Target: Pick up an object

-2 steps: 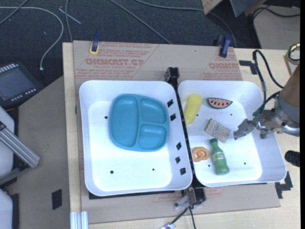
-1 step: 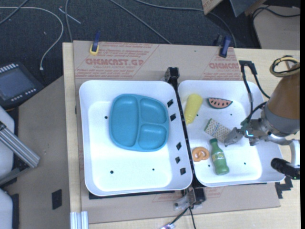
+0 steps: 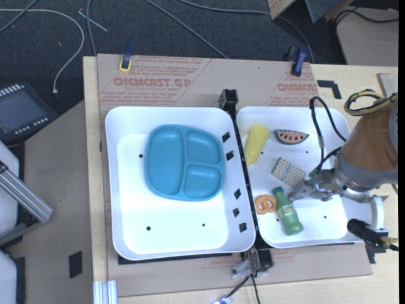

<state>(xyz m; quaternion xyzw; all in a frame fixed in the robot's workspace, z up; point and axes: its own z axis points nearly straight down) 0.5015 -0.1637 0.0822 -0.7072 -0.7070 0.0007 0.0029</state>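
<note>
- The gripper (image 3: 302,190) is reaching into the right bin (image 3: 329,236) from the right, hovering just beside the green bottle (image 3: 288,214) and patterned sponge (image 3: 286,170).
- Whether it is gripping anything, I cannot tell.
- Likely targeting the bottle, lying near the orange ring (image 3: 265,203).

Left shallow white bin (image 3: 126,170): smooth moulded plastic, slight sheen. Right shallow white bin (image 3: 329,223): same plastic finish. Blue three-compartment tray (image 3: 185,162): matt to satin plastic, smooth. Yellow elongated toy piece (image 3: 255,142): smooth plastic, soft gloss. Red watermelon-slice toy (image 3: 291,136): plastic look, printed surface. Green bottle-shaped toy (image 3: 288,215): glossy plastic. Orange ring-shaped toy (image 3: 265,203): smooth plastic. Small patterned square piece (image 3: 286,170): textured face, material unclear. Tan bench board with red printing (image 3: 183,78): matt paper or cardboard covering. Grey arm with orange band (image 3: 373,151): smooth painted casing. Gripper (image 3: 304,189): dull metal.
</note>
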